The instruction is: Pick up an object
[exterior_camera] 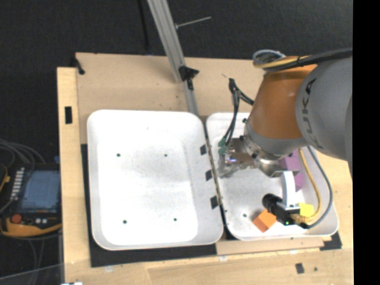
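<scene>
Closest to your camera is the arm (323, 105), its grey shell and orange band (282, 100) reaching in from the right and covering much of the right bin (243, 192). Below the band you can see the gripper (228, 159), low over the left part of that bin and just beside the wall it shares with the left bin (148, 177). You cannot tell from this angle whether the gripper is spread or pressed together, and you can see nothing held in it. A speck of green shows at its tip, too small to identify.

Your candidates for picking lie in the right bin, all apart from the gripper. An orange block (265, 220) sits near the front wall. A small yellow piece (306, 209) lies to its right, close to the front right corner. A purple object (294, 161) is partly hidden under the arm's edge, further back.

The left bin's white floor shows four small dark dots. Both bins rest on the tan wooden bench (119, 82). A metal rail (166, 28) slants down from the top towards the bins' back edge. Off the bench at far left, a handheld control unit (37, 198) with a blue screen lies on the dark floor.
</scene>
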Motion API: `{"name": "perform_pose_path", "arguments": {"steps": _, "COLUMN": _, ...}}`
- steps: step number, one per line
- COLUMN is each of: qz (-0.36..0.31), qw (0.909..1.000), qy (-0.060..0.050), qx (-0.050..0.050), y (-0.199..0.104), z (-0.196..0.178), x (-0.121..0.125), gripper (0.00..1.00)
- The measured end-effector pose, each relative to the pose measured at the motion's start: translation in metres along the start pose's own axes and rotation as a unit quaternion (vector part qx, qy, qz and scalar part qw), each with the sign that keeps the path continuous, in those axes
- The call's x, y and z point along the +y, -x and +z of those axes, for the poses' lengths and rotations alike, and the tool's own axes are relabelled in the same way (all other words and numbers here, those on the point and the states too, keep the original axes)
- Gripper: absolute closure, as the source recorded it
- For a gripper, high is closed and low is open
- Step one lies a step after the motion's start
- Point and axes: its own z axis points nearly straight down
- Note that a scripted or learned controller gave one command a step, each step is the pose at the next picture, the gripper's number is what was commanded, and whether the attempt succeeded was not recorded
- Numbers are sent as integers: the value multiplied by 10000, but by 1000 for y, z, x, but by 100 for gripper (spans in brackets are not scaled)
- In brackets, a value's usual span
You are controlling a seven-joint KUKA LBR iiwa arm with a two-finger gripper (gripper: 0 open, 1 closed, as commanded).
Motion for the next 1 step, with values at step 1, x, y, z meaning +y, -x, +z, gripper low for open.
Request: {"name": "perform_pose_path", "arguments": {"steps": 1, "qz": -5, "qw": 10000, "qy": 12, "qx": 4, "y": -50, "z": -10, "x": -2, "gripper": 100}}
